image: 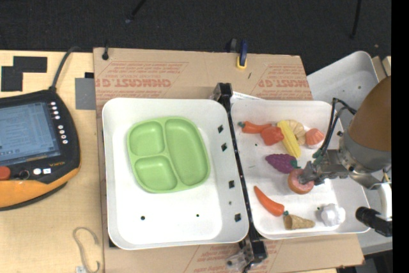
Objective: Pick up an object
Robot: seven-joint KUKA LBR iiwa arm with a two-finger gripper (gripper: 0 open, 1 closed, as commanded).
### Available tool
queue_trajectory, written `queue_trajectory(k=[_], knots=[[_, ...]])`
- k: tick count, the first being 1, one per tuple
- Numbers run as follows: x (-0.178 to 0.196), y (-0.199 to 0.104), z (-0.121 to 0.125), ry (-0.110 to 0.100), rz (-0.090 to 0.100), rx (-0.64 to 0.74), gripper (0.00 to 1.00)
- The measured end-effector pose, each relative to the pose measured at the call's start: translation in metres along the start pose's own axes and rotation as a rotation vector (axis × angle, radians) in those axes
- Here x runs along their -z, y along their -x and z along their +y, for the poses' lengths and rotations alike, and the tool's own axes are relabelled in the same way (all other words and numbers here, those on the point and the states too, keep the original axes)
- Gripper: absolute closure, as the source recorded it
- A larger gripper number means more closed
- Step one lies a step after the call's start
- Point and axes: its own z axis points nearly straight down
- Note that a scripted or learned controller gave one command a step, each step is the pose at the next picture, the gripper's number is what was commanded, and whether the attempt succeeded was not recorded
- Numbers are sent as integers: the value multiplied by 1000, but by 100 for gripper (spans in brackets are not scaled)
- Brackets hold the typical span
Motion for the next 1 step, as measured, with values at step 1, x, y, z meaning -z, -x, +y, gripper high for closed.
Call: queue_trajectory(k=[1], knots=[[58,2,-8,1,-1,0,100]])
